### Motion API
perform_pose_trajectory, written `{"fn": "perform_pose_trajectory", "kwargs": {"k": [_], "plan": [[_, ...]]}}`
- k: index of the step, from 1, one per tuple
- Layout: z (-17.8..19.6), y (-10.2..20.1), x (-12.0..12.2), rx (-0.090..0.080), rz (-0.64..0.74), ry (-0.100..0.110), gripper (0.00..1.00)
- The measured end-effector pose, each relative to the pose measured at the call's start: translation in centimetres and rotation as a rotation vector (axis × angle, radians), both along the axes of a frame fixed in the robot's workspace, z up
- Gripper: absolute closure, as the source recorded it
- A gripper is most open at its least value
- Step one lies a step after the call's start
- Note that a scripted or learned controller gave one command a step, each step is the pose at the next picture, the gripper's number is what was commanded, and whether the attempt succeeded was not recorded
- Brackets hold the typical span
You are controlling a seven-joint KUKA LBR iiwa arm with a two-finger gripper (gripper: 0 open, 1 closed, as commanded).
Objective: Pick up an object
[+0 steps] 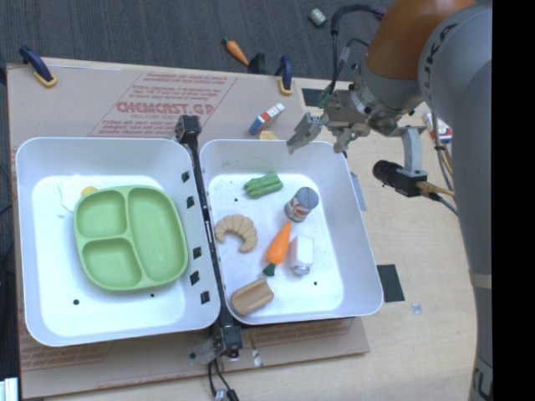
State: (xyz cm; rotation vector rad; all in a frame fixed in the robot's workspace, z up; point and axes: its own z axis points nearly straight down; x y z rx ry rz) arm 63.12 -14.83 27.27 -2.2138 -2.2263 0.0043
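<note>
Here the gripper (320,138) hung spread open and empty over the right bin's (355,249) back rim, above green beans (262,185), can (302,203), carrot (279,242).

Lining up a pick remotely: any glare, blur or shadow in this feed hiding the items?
Camera view: even light, soft shadows, no glare on the right bin; croissant, carrot and can read sharp. The hand, above the bin's far rim, looks slightly soft, its detail hard to read.
</note>
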Motion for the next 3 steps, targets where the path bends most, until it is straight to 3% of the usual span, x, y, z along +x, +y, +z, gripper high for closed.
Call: {"fn": "perform_pose_trajectory", "kwargs": {"k": [1,2,3], "plan": [[1.4,1.8,-11.9,0.000,0.000,0.000,0.00],[-16.5,5.5,-15.6,0.002,0.002,0.003,0.00],[-15.4,5.5,-15.4,0.001,0.007,0.000,1.00]]}}
